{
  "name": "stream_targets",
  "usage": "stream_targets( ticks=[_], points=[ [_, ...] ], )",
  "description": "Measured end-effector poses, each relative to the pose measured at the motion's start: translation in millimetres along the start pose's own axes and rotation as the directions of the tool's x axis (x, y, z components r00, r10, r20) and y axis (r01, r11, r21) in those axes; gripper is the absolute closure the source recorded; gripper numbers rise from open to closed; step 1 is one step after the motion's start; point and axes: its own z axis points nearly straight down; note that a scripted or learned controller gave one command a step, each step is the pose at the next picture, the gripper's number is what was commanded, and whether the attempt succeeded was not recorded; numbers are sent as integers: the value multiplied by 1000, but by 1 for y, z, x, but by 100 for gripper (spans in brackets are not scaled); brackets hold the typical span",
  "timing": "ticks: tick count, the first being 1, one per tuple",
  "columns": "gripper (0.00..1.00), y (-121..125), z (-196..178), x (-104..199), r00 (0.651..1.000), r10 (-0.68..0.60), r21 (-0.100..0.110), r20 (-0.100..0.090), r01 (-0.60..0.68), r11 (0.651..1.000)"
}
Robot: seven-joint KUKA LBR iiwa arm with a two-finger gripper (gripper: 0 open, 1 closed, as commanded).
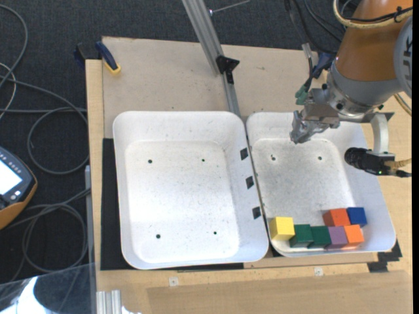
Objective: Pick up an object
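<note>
Well off to the left, beyond the counter [170, 77], a handheld pendant [10, 185] with an orange rim; screen too small to read.

On the counter, two shallow white bins side by side, rims meeting, with three small black tabs [249, 182] along the seam. Left bin [177, 188]: speckled floor, four dark dots toward the corners. Right bin [308, 175]: same speckling, two dark dots toward the far end, and a cluster of coloured blocks packed against the near wall.

Front row, left to right: yellow block [283, 226], two green blocks [311, 235], purple block [338, 237], orange block [354, 234]. Just behind, toward the right: red block [338, 216] and blue block [357, 215], touching each other and resting against the row in front.

Gripper [300, 137] over the far end of the right bin, pointing down at a slight slant, above the speckled floor near one dark dot. Fingers [296, 133] drawn together, nothing between them. Well apart from every block, with the bare middle of the bin between.

Elsewhere: a blue-and-yellow clamp [108, 56] at the counter's far left corner; a grey aluminium strut [203, 31] slanting down to the seam between the bins, carrying a black bracket [227, 64]; loose cables [39, 116] on the dark carpet to the left.
</note>
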Motion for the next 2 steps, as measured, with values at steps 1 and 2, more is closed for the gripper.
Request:
stream_targets(
  ticks=[1,2],
  points=[
    [100,6,1,47,1000,1,-3,1,-1,1000],
    [100,13,3,103,1000,0,-3,1,0,1000]
  ],
)
